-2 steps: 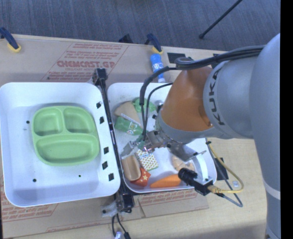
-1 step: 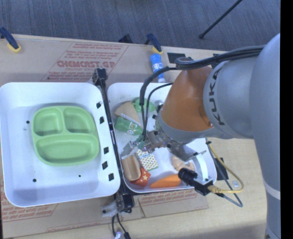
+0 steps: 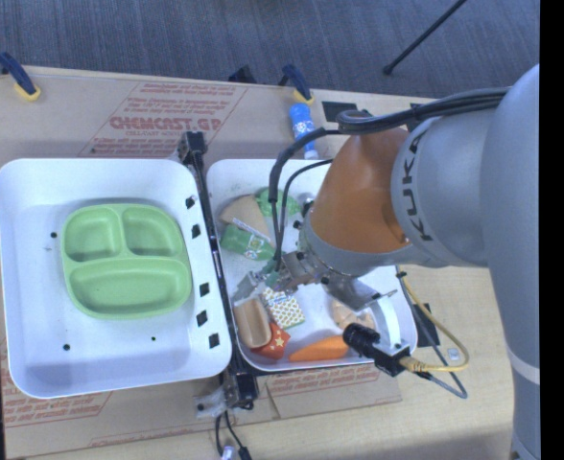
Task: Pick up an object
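Your arm (image 3: 407,199) reaches in from the right and hangs low over the right bin (image 3: 226,175). Its gripper (image 3: 284,281) sits down among the toy food, but you cannot tell how it stands. Near it you see a checked packet (image 3: 284,308), a bread piece (image 3: 252,324), a carrot (image 3: 317,351) and a green pack (image 3: 246,243). In the left bin (image 3: 13,257) lies 1 green tray (image 3: 126,260)

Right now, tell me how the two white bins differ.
The left bin holds one green divided plate lying flat; the right bin holds a jumble of small items, among them an orange carrot. The arm hangs over the right bin, not the left bin. Both are shallow and white.
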You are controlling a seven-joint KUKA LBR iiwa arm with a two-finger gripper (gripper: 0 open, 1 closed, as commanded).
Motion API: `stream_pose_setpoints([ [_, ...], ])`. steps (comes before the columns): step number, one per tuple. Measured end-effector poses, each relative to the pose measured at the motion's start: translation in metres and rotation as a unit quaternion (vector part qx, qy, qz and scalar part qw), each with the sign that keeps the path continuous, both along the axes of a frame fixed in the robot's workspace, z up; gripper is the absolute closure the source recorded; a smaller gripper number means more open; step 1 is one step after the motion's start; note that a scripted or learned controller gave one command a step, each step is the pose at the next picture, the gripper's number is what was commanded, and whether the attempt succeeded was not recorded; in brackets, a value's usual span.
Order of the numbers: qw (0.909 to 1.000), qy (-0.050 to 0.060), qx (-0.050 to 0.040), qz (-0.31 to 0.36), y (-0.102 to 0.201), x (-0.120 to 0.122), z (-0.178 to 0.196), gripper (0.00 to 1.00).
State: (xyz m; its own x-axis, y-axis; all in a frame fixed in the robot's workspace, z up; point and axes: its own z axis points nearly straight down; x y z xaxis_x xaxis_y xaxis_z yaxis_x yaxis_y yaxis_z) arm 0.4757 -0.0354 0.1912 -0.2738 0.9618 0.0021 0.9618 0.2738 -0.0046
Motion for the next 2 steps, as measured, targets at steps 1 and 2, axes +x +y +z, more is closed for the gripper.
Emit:
stream_pose_setpoints([
  [1, 1.0000, 0.000, 0.0000, 0.000, 0.0000, 0.0000, 0.0000, 0.00],
  [2, 1.0000, 0.000, 0.0000, 0.000, 0.0000, 0.0000, 0.0000, 0.00],
])
